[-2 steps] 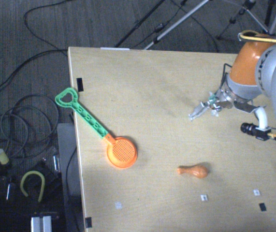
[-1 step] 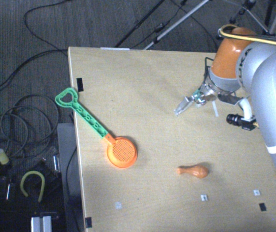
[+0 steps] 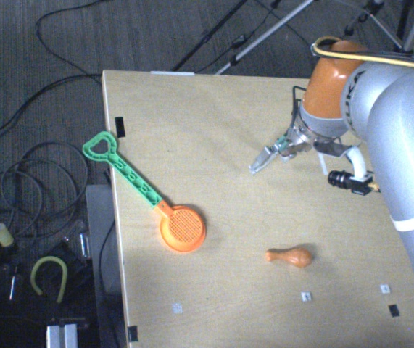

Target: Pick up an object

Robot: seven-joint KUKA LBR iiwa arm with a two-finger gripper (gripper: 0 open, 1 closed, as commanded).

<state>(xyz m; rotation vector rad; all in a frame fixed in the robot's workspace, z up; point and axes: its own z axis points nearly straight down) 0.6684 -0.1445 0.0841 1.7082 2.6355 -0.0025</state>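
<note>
Camera view is showing the gripper point(image 3: 259, 164) hanging over the upper middle of the tan bench surface point(image 3: 214, 114), with the grey arm point(image 3: 388, 129) reaching in from the right beneath its orange band point(image 3: 330, 85). The fingers are appearing as one narrow metallic tip, so whether the jaws are parted or closed cannot be told; nothing is showing between them.

Two candidate objects are lying on the surface. The orange pear-shaped piece point(image 3: 291, 256) is resting below the gripper, near but apart from it. The strainer point(image 3: 148, 193) is lying well apart to the left, its green handle projecting past the surface edge.

Judged from this layout, the approach step is in hand. The pear-shaped piece is looking the closer target: smooth, rounded, tapering to a thin neck, so closing across the fat end is risking a slip; centring over the body and aligning the fingers across its short axis is advisable. The strainer is offering a perforated, flat, rigid-looking handle and a round mesh-textured head.
</note>
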